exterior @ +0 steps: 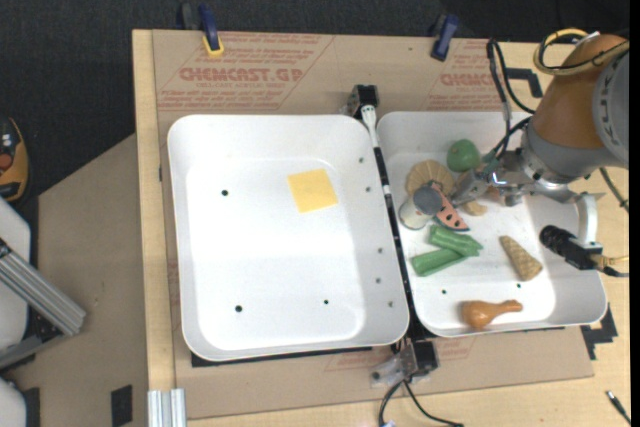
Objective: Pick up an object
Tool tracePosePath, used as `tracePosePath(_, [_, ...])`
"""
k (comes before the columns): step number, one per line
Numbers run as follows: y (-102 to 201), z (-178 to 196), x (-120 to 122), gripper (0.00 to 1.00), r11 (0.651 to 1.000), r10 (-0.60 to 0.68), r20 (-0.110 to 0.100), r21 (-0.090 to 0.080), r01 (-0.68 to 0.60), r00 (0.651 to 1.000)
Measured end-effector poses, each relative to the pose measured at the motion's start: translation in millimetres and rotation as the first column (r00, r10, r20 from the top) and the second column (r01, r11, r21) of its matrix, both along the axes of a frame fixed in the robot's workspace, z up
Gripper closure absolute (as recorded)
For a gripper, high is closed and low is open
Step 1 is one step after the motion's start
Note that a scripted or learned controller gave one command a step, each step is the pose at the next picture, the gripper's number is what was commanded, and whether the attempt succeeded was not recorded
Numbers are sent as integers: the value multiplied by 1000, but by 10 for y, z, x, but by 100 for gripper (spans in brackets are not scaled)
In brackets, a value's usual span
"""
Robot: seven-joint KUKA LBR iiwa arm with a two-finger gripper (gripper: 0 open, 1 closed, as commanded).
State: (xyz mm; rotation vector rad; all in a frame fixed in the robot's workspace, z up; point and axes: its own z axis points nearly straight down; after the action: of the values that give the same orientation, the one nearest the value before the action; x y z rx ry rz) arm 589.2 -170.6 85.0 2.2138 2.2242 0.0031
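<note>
Over the right bin (575, 300), jaws (468, 187) hover beside green ball (463, 155)

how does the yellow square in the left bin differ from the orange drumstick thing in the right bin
The yellow square is flat with straight edges; the orange drumstick is rounded, bulbous at one end and tapering to a thin handle. The yellow square lies alone near the middle of the left bin; the orange drumstick lies near the front edge of the right bin, which holds several other items. Both lie untouched.
</note>
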Motion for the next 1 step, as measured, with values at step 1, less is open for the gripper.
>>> tracePosePath(1, [422, 2, -552, 0, 1000, -8, -8, 0, 8, 1000])
